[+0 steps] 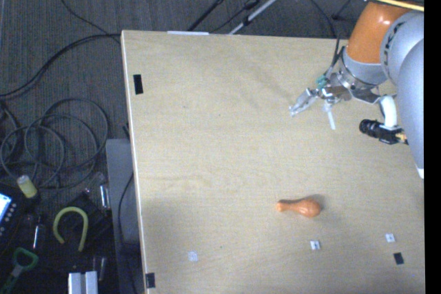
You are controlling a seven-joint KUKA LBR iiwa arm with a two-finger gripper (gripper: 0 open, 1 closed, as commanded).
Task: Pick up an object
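No text, label or number is legible — markings too small.

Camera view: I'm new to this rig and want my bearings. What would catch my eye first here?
The grey arm with its orange band fills the upper right, its gripper spread open above bare board. Next, a small orange pear-shaped object lies alone on the pale wooden benchtop, lower centre-right, well apart from the gripper. To the left, cables tangle on the dark floor.
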